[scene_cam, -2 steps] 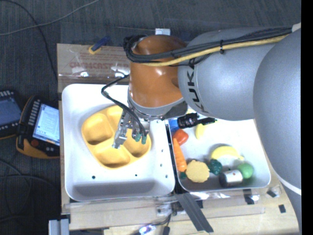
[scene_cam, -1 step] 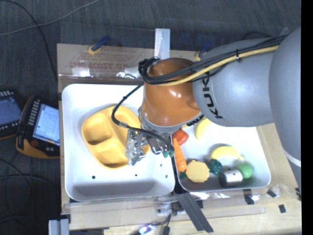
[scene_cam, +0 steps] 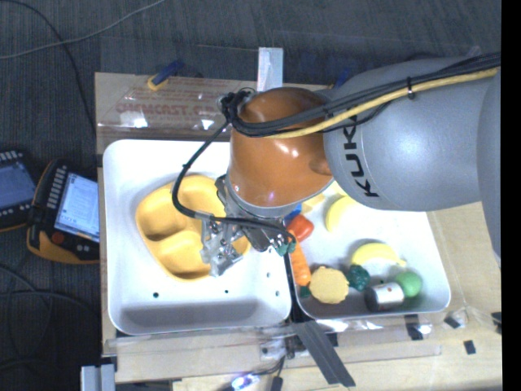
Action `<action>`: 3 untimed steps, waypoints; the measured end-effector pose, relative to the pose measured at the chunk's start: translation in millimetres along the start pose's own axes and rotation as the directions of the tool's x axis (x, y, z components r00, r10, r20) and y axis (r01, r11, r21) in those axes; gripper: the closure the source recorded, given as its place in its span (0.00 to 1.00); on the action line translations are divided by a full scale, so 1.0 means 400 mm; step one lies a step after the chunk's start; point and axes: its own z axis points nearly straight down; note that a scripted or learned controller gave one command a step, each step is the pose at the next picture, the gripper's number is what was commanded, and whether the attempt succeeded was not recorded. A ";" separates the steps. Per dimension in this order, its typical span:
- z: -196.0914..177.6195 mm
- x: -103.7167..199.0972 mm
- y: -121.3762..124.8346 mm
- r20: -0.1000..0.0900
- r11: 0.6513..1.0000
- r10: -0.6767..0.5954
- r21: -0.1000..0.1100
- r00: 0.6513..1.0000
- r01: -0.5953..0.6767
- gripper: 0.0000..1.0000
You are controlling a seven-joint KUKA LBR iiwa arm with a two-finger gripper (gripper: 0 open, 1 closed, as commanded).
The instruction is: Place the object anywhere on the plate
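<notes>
Camera view: the gripper (scene_cam: 218, 255) is seen low over the yellow plate (scene_cam: 167, 218) in the left bin (scene_cam: 130, 300), at the plate's right near edge. Whether the fingers are wide or narrow cannot be told, and no object can be made out between them — the metal parts are crowded and partly hidden by the orange band (scene_cam: 273, 157) above.

The step in hand is judged to be the placing, or its close, though it cannot be said that anything is carried. If an object is held, only a release and a straight lift are called for next; if not, a return to the right bin (scene_cam: 431, 300) is needed.

There the candidates lie: a carrot (scene_cam: 299, 265) by the divider, a yellow round piece (scene_cam: 328, 284), a lemon-like fruit (scene_cam: 374, 255), and a green ball (scene_cam: 409, 283).
</notes>
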 end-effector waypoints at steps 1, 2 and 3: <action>0.062 0.039 -0.018 -0.002 0.985 -0.173 0.001 0.985 0.173 1.00; 0.096 -0.058 0.116 -0.001 0.989 -0.148 -0.003 0.989 0.148 1.00; 0.262 -0.073 0.095 0.025 0.994 -0.107 0.003 0.994 0.107 1.00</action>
